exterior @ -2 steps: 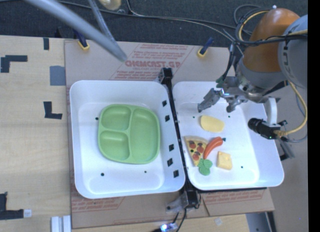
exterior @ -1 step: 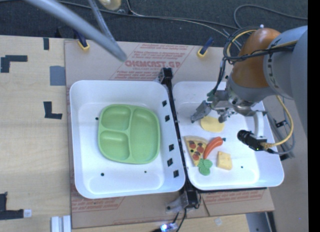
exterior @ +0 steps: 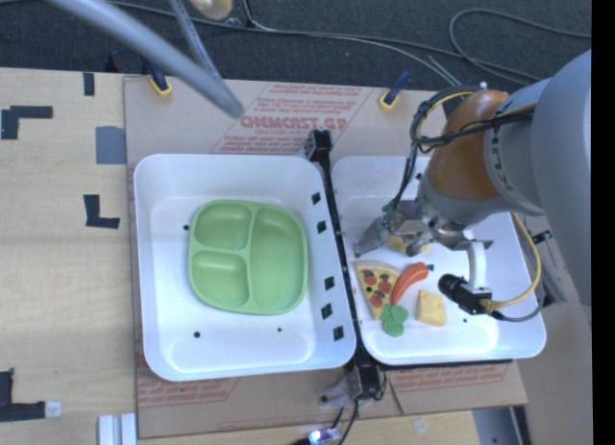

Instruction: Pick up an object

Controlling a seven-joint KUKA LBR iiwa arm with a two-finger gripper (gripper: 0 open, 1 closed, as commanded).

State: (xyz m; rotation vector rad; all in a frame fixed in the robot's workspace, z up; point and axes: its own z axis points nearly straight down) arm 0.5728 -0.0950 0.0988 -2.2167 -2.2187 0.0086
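Grey-fingered gripper (exterior: 377, 238) looks spread open and holding nothing right of centre, just above the pizza slice (exterior: 376, 285) and red pepper (exterior: 410, 279), so I'm worried it'll shove these 2 apart.

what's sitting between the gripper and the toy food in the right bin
Nothing visible. The gripper hangs low in the right white bin, just above the toy pizza slice. The red toy chilli pepper, green toy broccoli and yellow toy cheese wedge lie close together beside it, all uncovered.
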